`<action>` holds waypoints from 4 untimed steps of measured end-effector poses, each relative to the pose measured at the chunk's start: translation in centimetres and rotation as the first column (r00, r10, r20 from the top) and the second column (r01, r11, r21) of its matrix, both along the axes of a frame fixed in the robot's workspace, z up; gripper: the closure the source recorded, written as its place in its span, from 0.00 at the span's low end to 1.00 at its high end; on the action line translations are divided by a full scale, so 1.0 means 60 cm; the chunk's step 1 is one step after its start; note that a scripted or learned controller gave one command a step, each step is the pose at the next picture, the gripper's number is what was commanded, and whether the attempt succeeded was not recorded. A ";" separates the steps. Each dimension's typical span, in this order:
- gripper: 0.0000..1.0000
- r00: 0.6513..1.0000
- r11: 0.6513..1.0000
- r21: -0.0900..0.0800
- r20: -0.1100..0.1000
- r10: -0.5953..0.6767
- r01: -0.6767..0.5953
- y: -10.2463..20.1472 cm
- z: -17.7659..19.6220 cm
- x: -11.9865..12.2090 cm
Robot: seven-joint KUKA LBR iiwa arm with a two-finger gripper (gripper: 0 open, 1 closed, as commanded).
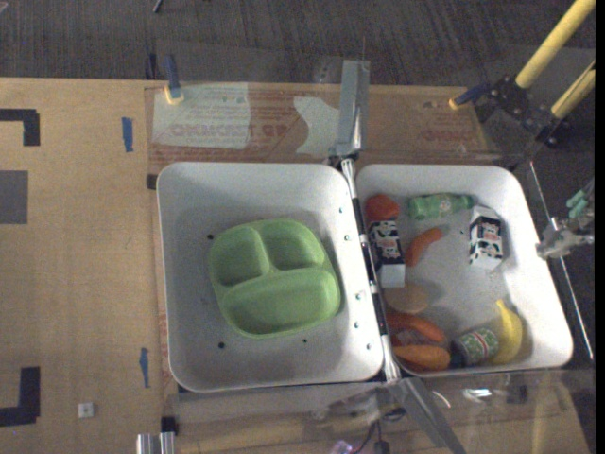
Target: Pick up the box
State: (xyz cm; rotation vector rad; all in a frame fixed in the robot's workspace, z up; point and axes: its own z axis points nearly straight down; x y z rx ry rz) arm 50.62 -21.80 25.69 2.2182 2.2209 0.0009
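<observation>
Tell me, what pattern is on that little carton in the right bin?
Black and white cow patches on the carton, seen in the camera view.

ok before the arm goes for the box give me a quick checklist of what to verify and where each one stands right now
1. Target in sight: ok. A cow-print box stands in the right bin.
2. One target only: not ok. A second cow-print box lies against the bin's left wall.
3. Room around the standing box: ok, nothing touches it; the green bottle and the orange piece lie apart from it.
4. Room around the other box: not ok, the red item and the wall crowd it.
5. Gripper position: not ok, it sits at the bin's right rim, not over a box.
6. Finger state: cannot tell.
</observation>
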 end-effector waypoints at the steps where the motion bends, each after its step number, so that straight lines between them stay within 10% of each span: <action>1: 1.00 0.999 0.999 0.002 -0.003 0.043 -0.043 0.124 -0.240 0.090; 2: 1.00 0.993 0.993 0.001 -0.002 -0.115 0.115 0.271 -0.081 0.135; 4: 1.00 0.978 0.978 0.001 -0.002 -0.209 0.209 0.175 -0.271 0.121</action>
